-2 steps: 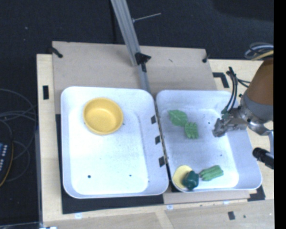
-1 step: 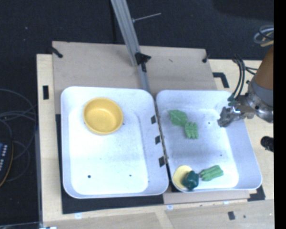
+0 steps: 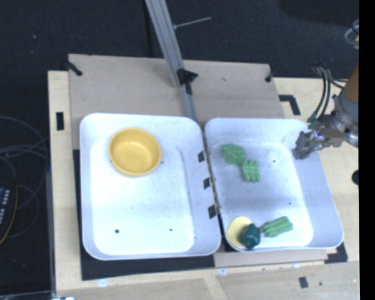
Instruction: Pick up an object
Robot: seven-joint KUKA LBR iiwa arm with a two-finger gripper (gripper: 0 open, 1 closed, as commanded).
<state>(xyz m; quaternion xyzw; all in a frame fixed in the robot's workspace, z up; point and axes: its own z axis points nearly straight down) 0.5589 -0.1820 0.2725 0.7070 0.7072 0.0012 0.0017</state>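
A single fixed camera looks down at a slant from above the pale wooden table (image 3: 144, 280), far enough back to take in both shallow white plastic bins (image 3: 100, 230) side by side. The table's far edge lies toward 12 o'clock, and the grey arm (image 3: 344, 114) enters from 3 o'clock.

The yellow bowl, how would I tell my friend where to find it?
Look at the left white bin, the one farther from the robot arm. Near its top left corner sits the yellow bowl, alone. It is big, round and open side up, much larger than the small yellow cup lying among green pieces in the right bin.
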